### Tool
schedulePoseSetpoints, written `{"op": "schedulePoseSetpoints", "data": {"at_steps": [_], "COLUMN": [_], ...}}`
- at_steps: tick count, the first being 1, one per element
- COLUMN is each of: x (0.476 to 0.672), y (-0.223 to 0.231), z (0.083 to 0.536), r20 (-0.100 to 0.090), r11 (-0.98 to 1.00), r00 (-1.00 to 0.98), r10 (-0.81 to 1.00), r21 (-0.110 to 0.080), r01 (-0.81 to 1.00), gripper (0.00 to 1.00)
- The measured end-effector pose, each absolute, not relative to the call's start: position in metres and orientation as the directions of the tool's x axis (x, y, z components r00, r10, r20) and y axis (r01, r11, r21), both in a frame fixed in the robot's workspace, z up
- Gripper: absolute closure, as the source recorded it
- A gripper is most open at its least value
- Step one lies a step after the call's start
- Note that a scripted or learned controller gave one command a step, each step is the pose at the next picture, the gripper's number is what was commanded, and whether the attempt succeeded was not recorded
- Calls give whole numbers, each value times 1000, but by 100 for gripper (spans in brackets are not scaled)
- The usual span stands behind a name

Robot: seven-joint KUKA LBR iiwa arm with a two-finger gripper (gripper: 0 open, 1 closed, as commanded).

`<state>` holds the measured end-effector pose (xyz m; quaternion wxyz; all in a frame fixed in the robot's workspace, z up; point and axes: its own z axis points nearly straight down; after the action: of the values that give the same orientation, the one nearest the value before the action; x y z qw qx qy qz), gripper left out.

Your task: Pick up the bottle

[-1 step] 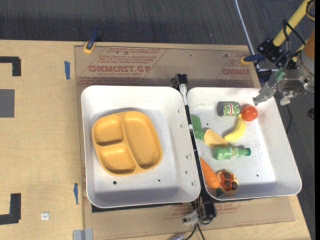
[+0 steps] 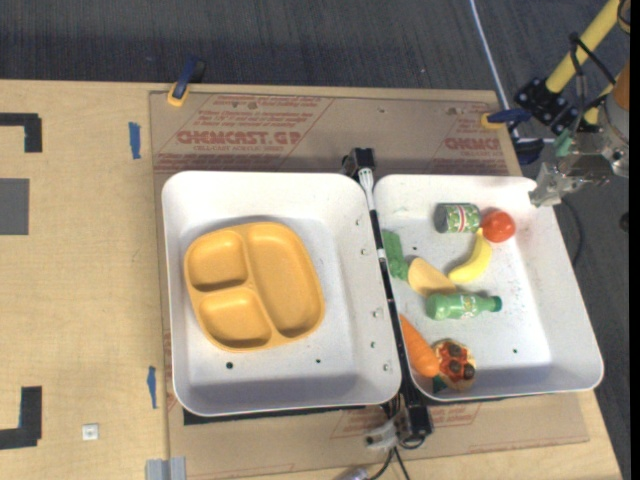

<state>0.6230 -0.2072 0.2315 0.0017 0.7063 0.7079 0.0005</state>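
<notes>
We've got the green bottle (image 2: 461, 306) lying on its side in the right bin (image 2: 560, 328), just below the banana (image 2: 473, 260). Looks light, stiff and a bit slick, so we'd grab across its fat middle. Can't tell the jaws' state.

Even, bright overhead light; soft shadows inside the white bins (image 2: 200, 388); sharp focus, mild glare.
</notes>
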Motion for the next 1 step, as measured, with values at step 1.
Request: {"op": "schedulePoseSetpoints", "data": {"at_steps": [1], "x": [566], "y": [-174], "z": [117], "r20": [1], "r11": [299], "r00": [-299], "r10": [954], "r21": [0], "r01": [954], "gripper": [100]}}
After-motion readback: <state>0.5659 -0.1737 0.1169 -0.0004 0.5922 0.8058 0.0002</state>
